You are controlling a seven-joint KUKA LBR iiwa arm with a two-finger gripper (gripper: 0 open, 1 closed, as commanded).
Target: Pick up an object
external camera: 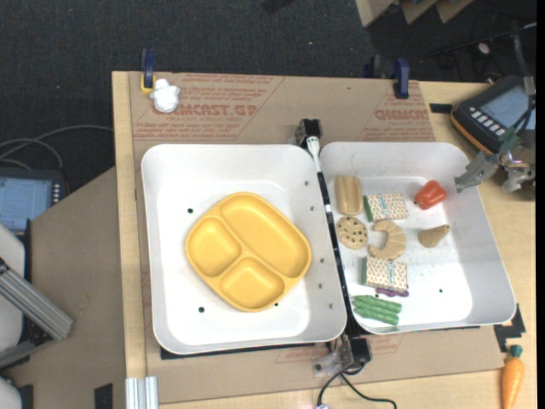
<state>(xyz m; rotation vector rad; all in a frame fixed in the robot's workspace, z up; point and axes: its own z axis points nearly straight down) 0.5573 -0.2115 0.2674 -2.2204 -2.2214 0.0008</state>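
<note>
Yellow is the big plate (247, 250) with three dips in it, and it sits alone in the left bin (162, 177). All the small toy food lies in the right bin (485, 254), so that is where I must pick something. My gripper (477, 173) hangs at the far right edge of that bin, up near its top corner, and nothing is in it. I cannot tell how it is set from here, because it looks small and grey and a bit blurry. The red pepper (431, 195) is the nearest thing to me, just beside my tip. A little tan wedge (434, 235) lies below it. Farther left I see a long bread piece (347, 194), a round cookie (351, 232), a curved pastry (389, 239), two square crackers (387, 206) (387, 273), and a green bean bundle (376, 310) at the bottom. I think the pepper is my best try. It looks round and smooth, so it could slip or roll away if I come down off its middle. The cookie, pastry and crackers lie very close together, so I could bump one while I reach for another. Flat things like the crackers may be hard to get under.
</note>
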